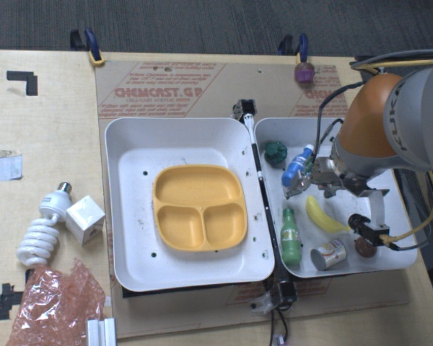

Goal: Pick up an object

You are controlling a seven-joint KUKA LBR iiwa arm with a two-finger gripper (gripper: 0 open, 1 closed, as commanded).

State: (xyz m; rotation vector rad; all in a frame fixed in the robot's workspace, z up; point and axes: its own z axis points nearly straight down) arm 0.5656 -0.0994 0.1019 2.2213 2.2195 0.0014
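The right bin point(397, 262) holds a blue bottle point(298, 166), a dark green lump point(276, 152), a yellow banana point(323, 216), a green bottle point(290, 235), a silver can point(328, 254) and a small brown object point(364, 247). My gripper point(312, 183) hangs low over this bin's middle, right beside the blue bottle's lower end and just above the banana. The wrist covers the gripper's tip, so whether it touches the bottle is unclear. The grey arm with its orange band point(372, 121) reaches in from the right.
The left bin point(130, 157) holds a yellow divided plate point(200, 206). On the bench to the left lie a white spiral bulb point(43, 229), a white cube point(85, 218) and a pink plastic bag point(54, 308). A purple ball point(304, 71) sits by the far clamp.
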